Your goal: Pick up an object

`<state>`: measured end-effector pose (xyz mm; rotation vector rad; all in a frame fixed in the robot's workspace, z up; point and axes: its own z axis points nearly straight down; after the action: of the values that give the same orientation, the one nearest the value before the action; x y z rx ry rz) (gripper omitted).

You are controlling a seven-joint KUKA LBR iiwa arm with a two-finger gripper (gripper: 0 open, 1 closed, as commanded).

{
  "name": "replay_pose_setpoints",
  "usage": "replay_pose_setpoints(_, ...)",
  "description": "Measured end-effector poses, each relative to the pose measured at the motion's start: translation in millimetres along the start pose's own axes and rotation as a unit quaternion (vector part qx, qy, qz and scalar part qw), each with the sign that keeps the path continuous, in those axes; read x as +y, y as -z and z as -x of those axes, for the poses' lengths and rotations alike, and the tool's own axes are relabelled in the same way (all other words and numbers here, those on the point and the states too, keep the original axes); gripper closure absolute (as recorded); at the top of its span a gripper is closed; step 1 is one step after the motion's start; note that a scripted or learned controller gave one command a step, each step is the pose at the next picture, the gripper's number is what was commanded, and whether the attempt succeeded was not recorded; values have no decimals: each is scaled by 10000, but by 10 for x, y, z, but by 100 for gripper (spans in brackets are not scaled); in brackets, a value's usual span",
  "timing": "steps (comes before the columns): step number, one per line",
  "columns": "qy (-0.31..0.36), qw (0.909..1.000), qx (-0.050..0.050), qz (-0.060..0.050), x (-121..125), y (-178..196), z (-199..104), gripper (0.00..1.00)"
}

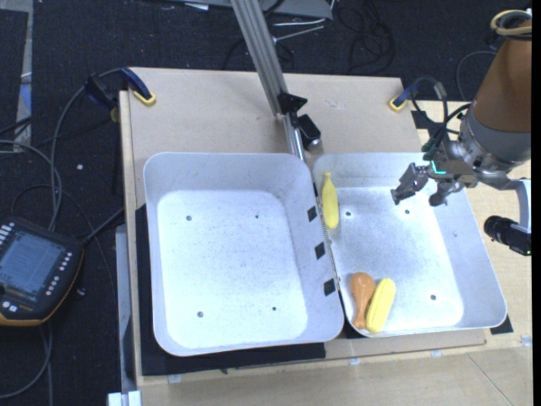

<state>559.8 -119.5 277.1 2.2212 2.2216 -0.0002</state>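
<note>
Claw: the claw hangs over the upper part of the right bin, its two dark fingers spread apart with bare bin floor showing between them; it holds nothing and touches none of the objects.
Arm: the grey wrist with its orange band comes in from the right edge, above the bin's far right corner.
Objects to pick: a yellow banana-shaped piece lies lengthwise against the right bin's left wall, near the top; it sits left of the claw and apart from it.
Near corner: an orange drumstick-shaped piece and a yellow corn-cob-shaped piece lie side by side, touching, at the right bin's lower left, well apart from the claw.
Left bin: the left bin sits just beside the right one, their rims overlapping along the middle, where small black clips show.
Writing: no readable brand or label; the screen of the handheld pendant on the floor at left is too small to read.
Surroundings: yellow-handled clamps grip the bench at its far corners; a slanted metal pole runs down to the bins' top junction; cables trail across the dark floor.
Obstruction: nothing lies between the claw and the banana-shaped piece.
</note>
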Motion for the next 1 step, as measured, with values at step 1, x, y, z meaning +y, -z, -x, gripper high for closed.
replay_pose_setpoints(1, 0, 10000, 0, 0, 0, 0, 0, 0)
